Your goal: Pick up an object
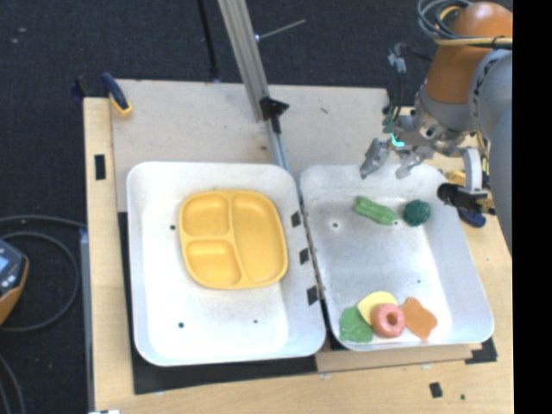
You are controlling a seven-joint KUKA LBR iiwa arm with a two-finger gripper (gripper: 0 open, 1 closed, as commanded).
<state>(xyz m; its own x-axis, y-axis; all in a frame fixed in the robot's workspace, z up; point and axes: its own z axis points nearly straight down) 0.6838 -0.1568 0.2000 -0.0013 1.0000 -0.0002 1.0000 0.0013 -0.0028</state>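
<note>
Claw (387, 160) hovering over right bin (448, 257) far rim, fingers spread, gripping nothing. Green pickle-shaped toy (374, 210) lying just below claw, dark green ball (417, 212) beside it. Pink donut (389, 320) partly hiding yellow piece (376, 303) at near edge. Arm (470, 67) getting cut off at right.

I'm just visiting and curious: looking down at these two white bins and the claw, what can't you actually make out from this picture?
- The claw over the right bin's far rim: small and blurred, so nothing shows between its fingers.
- The toy pile in the near corner: the green piece and yellow piece are partly covered by the pink ring, so their shapes stay unclear.
- The round dark green object: too small to identify.
</note>
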